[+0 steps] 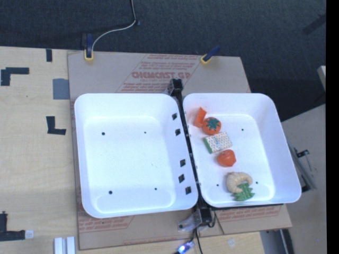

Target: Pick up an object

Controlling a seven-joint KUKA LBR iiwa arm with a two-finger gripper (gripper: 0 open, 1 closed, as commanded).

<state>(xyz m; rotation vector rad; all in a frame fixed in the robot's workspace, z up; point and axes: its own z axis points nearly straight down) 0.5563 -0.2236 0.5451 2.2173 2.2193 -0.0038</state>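
Jaws: cannot tell their state. Best target is the red ball [226, 158] in the right bin [265, 142], apart from its neighbours; descend centred, straight.

Two glossy white bins [127, 115], dotted with small black marks, on a tan cardboard sheet [159, 73] printed with red lettering. Pale wood-grain bench [32, 157] beneath, patched with black and grey tape. In the right bin [265, 120]: an orange wedge [199, 117]; a red-orange tomato toy [212, 125] with a green top; a white block [219, 141] speckled pink with a green edge; a plain red piece [226, 157]; a beige lump [238, 181] over green leaves [243, 195]. Dark blue carpet [238, 20] behind, crossed by a white cable [114, 30].
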